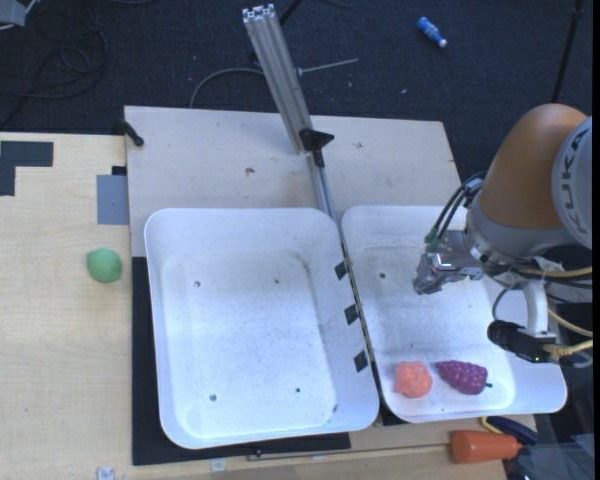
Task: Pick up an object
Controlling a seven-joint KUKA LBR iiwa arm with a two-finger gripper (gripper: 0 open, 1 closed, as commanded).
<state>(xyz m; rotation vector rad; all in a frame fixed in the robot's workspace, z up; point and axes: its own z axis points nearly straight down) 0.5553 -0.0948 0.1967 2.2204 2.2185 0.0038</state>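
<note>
- One grey KUKA arm with an orange band is seen entering from the right, above the right-hand bin.
- One two-finger metal gripper is held over the upper middle of the right shallow white bin; nothing is seen between its fingers, and whether they are apart or together cannot be told from this slant.
- Two shallow white bins are set side by side on the bench; the left shallow white bin shows only bare, speckled floor.
- Two objects are counted in the right bin, both near its front edge: one orange-pink rounded lumpy object and one purple grape-like cluster, lying just beside each other and well apart from the gripper.
- One green ball is seen on the pale wooden surface to the left of the bins.
- One orange cylindrical object lies outside the right bin, just in front of its front rim.
- One slanted aluminium rail runs down from the top to the gap between the bins.
- One small blue object lies on the dark floor at upper right.
</note>
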